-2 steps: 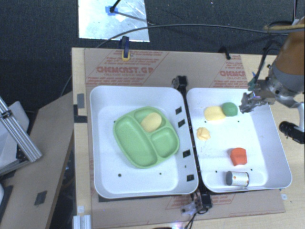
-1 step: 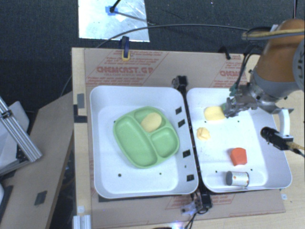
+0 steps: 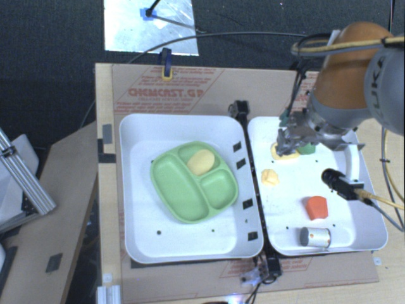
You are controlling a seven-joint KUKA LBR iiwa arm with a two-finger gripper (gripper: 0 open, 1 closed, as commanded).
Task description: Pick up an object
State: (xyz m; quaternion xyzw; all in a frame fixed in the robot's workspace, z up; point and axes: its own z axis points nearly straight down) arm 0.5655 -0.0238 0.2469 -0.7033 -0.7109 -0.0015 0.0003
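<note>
My gripper is low over the far part of the right bin. Right under it lies a flat yellow piece, partly hidden by the gripper. A small green block peeks out just to the right of the gripper. Nearer the camera, a small yellow lump sits by the bin's left wall. An orange-red block and a silver cylinder lie toward the front of the same bin.
The left bin holds a green divided plate with a pale yellow round thing in its upper compartment. A black clip-studded divider separates the two bins. A blue clamp stands behind them.
</note>
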